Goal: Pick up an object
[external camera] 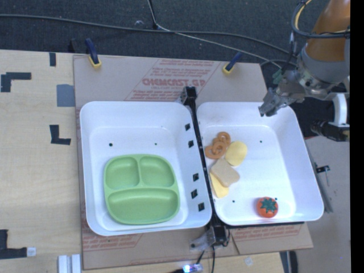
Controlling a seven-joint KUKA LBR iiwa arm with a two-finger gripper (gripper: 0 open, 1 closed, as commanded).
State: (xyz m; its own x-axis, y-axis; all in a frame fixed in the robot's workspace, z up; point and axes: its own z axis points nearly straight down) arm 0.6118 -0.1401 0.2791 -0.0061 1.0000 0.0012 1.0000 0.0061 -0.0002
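Several small objects lie in the right bin (301, 152): we see a red tomato (267, 207) near its front edge, and towards the divider a pretzel-shaped brown piece (218, 145), a round yellow piece (236, 152), a tan slab (226, 173) and a yellow wedge (218, 186) clustered together, some touching. In the left bin (94, 129) rests a green divided plate (141, 189). Our end effector (268, 108) hangs over the right bin's far right corner, well apart from the objects; whether it is spread or pressed together we cannot tell. Both bins sit on cardboard (165, 75) on the desk (28, 152).

Open floor around tomato (267, 207) (right bin (284, 152))
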